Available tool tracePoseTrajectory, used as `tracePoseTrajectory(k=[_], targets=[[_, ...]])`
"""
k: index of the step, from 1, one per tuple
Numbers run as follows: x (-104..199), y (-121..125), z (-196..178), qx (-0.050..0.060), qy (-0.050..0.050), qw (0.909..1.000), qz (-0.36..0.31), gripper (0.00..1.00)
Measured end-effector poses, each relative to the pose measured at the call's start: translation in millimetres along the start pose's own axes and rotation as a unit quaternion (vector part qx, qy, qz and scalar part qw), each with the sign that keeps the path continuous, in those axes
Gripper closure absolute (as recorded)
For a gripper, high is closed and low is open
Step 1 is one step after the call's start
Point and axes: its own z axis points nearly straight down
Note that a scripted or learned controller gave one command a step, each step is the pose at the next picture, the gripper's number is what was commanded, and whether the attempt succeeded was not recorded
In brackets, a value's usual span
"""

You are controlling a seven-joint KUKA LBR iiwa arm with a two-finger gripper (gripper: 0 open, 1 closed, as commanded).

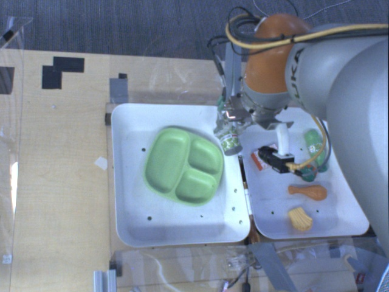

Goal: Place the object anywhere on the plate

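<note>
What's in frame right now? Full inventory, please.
bins: 2, white, left bin and right bin side by side on bench
plate: 1, green, three compartments, in left bin
small greenish thing: 1, at left bin's right edge, at tool tip; unclear whether held
round item: 1, green, right bin, far side
drumstick shape: 1, tan, right bin, near side
ridged piece: 1, yellow-tan, right bin, near edge
tape marks: a few, black, bench, far left
arm: 1, grey, orange band, from right
tool: 1, by plate's far-right corner

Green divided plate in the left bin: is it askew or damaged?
The green divided plastic plate lies turned at a slant to the walls of the left white bin. No damage shows.
</note>
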Motion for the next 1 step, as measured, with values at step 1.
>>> tracePoseTrajectory(k=[1], targets=[[-0.4,-0.1,0.1,0.000,0.000,1.0000,0.001,0.00]])
